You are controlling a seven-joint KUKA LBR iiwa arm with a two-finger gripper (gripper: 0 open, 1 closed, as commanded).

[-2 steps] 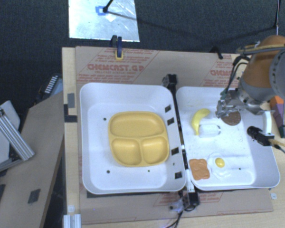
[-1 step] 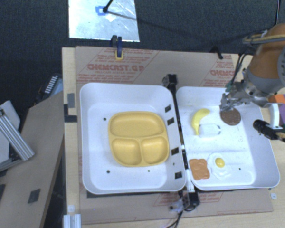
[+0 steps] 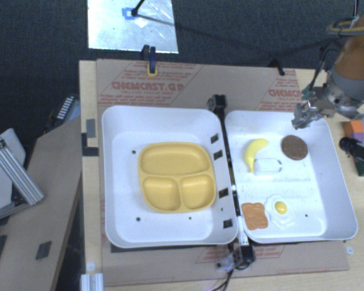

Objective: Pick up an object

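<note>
Left bin (image 3: 118, 162) has the divided tray (image 3: 176, 176) in it, right bin (image 3: 327, 180) has the banana (image 3: 254, 151), patty (image 3: 294, 147), toast (image 3: 254, 216) and egg (image 3: 280, 210), my pincer (image 3: 303, 115) over its back edge.

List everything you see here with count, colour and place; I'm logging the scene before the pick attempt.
shallow white plastic bins: 2, white, side by side on the bench
yellow three-compartment plastic tray: 1, yellow, left bin
yellow toy banana: 1, yellow, right bin, upper middle
round brown patty: 1, brown, right bin, right of banana
small white block: 1, white, just below banana
toy fried egg: 1, white with yellow yolk, right bin, lower part
orange-brown toast piece: 1, orange-brown, left of egg
pincer: 1, grey, above right bin's far edge
</note>
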